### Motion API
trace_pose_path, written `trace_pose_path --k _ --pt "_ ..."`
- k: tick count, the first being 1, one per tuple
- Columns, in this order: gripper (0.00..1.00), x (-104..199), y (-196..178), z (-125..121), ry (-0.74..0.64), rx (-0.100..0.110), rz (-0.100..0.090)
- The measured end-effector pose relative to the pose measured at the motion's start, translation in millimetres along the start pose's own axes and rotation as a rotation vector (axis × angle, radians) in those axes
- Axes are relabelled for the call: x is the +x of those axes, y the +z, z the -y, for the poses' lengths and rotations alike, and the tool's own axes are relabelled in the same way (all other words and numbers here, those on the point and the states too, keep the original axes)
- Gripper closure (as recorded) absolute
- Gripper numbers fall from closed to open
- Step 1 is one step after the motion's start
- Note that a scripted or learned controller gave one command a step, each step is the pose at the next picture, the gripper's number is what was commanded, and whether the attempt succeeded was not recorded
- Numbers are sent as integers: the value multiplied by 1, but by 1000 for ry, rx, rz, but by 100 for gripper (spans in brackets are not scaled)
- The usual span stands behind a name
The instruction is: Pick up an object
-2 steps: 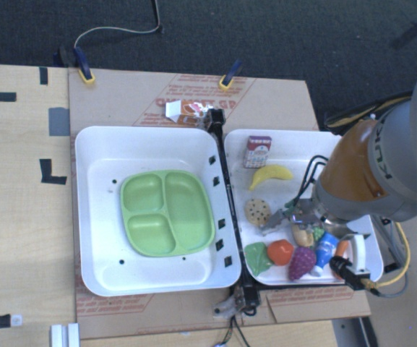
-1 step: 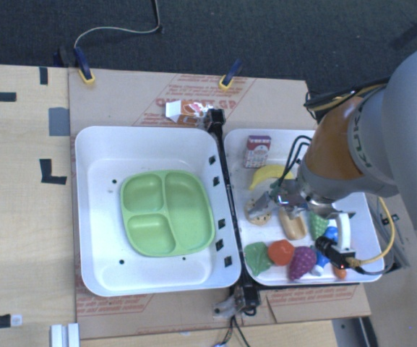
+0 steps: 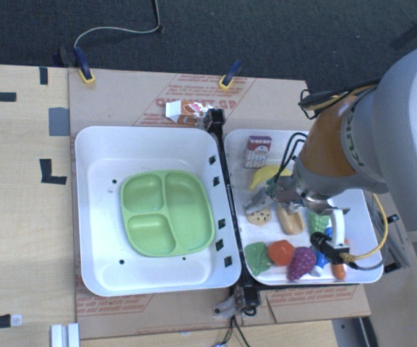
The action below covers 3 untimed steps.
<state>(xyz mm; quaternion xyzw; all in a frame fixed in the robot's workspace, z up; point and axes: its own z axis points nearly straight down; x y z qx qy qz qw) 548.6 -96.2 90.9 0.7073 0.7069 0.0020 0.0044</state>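
**End effector low over the right bin's toy food, target just to its left**

On the left the counter [image 3: 20, 194] carries a white bin [image 3: 92, 194] holding a green divided plate [image 3: 168, 212] — well apart from the arm and no part of the coming move. Across the black divider [image 3: 222, 186] lies the right bin [image 3: 363, 277], crowded with toy food: a small red-and-white carton [image 3: 258, 151] at the far end, a yellow banana [image 3: 266, 175] below it, a spotted cookie-like piece [image 3: 259, 215], a tan bread-like piece [image 3: 290, 221], and along the near wall a green vegetable [image 3: 258, 256], a red tomato-like piece [image 3: 281, 252] and a purple grape bunch [image 3: 302, 262].

The arm [image 3: 381, 143] comes in from the right, its orange band above the wrist, and the end effector [image 3: 284, 194] sits low in the bin between the banana and the bread-like piece. The wrist hides its tips — whether it is spread or closed, and whether anything lies between its tips, cannot be told.

The likeliest target is the banana or the cookie-like piece; both lie just left of the end effector, the banana's long axis running slantwise from lower left to upper right. With one arm only, a grasp probably calls for a short move leftward.
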Motion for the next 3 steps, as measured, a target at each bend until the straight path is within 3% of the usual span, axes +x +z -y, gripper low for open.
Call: trace_pose_path --k 1,2,3 --pt "100 -3 -12 -2 1 -9 6" --pt "100 -17 -8 -20 -3 4 -4" --pt "100 -40 -4 31 -2 -21 3"
